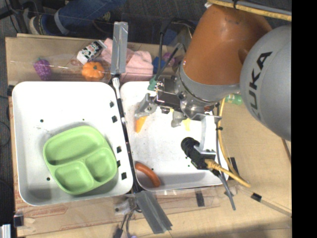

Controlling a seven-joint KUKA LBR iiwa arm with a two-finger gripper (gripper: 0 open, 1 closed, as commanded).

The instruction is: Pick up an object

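My gripper (160, 112) hangs over the back half of the right bin (163, 148), under the grey and orange wrist. Its two grey fingers (144, 106) stand apart, open, with bare white bin floor between them. A small orange wedge (140, 124) lies just below the left finger, close to it but not held. A small yellow piece (187, 126) shows beside the right finger. A reddish-brown sausage-shaped thing (147, 174) rests against the bin's front left corner.
The left bin (29, 113) holds a green divided plate (79, 157). Behind the bins lie a small orange pumpkin (92, 71), a purple thing (43, 67), a pink cloth (138, 61) and a black-and-white toy (91, 48).
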